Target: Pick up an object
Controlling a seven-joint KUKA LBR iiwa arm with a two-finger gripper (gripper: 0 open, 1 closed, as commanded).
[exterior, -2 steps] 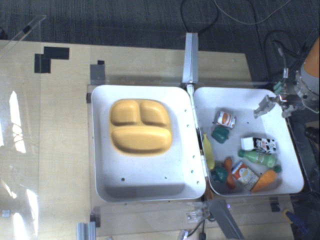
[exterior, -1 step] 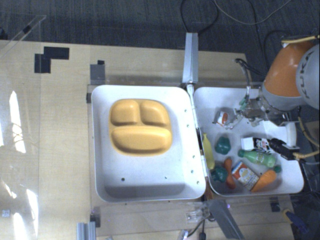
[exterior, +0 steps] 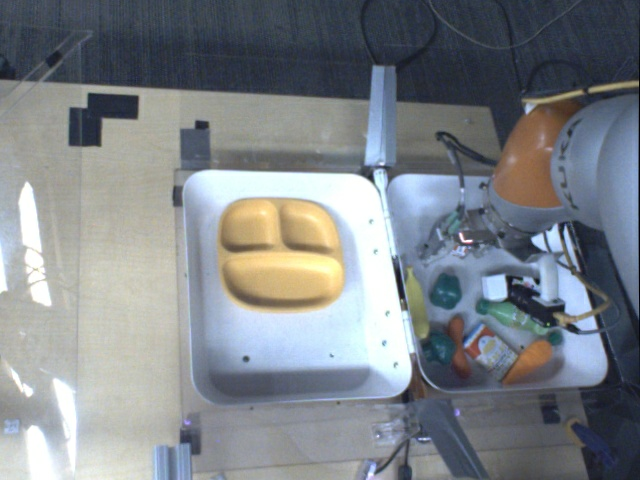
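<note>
Two white bins sit side by side on a wood bench (exterior: pixel 100 298). The left bin (exterior: pixel 205 368) holds a yellow tray (exterior: pixel 281 253). The tray has three dips in it, two small ones at the far side and one long one at the near side. It lies toward the far edge of the bin, and the near part of the bin floor is bare.

The right bin (exterior: pixel 420 203) holds the small toys. A long yellow toy (exterior: pixel 415 303) lies along the bin's left edge. Just right of it is a dark green toy (exterior: pixel 445 290). Another dark green toy (exterior: pixel 437 347) sits near the front left corner. A small red toy (exterior: pixel 457 330) lies beside that one. A little box (exterior: pixel 488 351) with orange on it lies near the front edge. An orange carrot (exterior: pixel 531 359) lies at a slant just right of the box, touching it. A green bottle (exterior: pixel 515 314) lies on its side above the carrot. A white block (exterior: pixel 495 287) sits next to the bottle.

The arm (exterior: pixel 590 163) comes in from the right, with its orange band (exterior: pixel 530 163) over the far right corner of the bin. The gripper (exterior: pixel 458 236) is low over the far middle of the right bin, above the toys. Nothing shows between its fingers, and I cannot tell if they are apart or together. Thin wires hang near it.
</note>
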